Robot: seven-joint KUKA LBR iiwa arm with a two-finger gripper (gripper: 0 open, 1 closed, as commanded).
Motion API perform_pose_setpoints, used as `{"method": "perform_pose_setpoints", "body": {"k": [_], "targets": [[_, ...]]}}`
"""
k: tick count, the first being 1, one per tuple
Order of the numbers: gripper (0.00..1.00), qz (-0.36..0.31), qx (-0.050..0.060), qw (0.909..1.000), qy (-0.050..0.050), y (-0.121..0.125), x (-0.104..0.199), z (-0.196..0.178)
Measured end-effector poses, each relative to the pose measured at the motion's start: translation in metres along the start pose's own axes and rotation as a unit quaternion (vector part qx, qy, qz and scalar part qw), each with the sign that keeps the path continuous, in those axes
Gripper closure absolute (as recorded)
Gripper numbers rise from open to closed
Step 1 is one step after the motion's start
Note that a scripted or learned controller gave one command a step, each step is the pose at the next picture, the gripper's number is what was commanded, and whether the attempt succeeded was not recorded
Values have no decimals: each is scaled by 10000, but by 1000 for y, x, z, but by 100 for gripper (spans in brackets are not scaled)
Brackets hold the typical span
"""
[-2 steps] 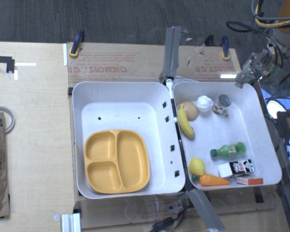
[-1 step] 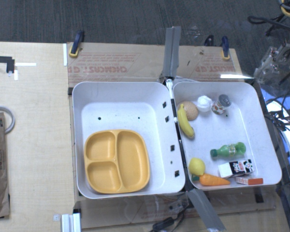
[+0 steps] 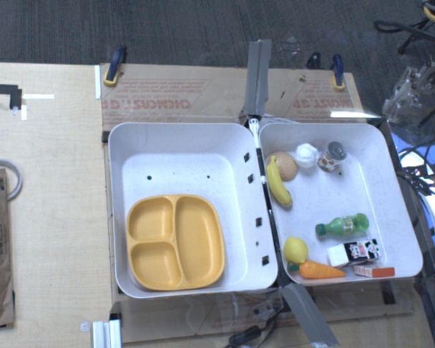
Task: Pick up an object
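Banana (image 3: 278, 183) against right bin (image 3: 391, 194) divider wall, brown ball (image 3: 286, 167) touching it, lemon (image 3: 296, 249) and carrot (image 3: 320, 270) below, green bottle (image 3: 342, 225) (lying flat) right of it, yellow tray (image 3: 175, 241) left.

- banana (image 3: 278, 182), yellow, lies lengthwise by the right bin's left wall; a tan round thing (image 3: 286, 166) touches its top
- green bottle (image 3: 342, 225) lies on its side mid-bin
- lemon (image 3: 296, 249) sits just above the orange carrot (image 3: 321, 270) at the near edge
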State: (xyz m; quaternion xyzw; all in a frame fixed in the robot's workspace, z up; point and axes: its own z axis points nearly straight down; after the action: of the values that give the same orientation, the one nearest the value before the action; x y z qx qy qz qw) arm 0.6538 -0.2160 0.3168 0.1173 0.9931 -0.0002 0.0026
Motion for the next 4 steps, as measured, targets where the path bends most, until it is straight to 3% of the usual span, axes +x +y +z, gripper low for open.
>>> {"method": "perform_pose_setpoints", "body": {"k": [1, 2, 3, 4], "targets": [[100, -775, -2, 9970, 15, -7, 0, -23], [100, -2057, -10, 9786, 16, -6, -1, -21], [100, -4149, -19, 9099, 6, -5, -9, -65], [100, -5339, -37, 8456, 21, -5, -9, -47]]}}
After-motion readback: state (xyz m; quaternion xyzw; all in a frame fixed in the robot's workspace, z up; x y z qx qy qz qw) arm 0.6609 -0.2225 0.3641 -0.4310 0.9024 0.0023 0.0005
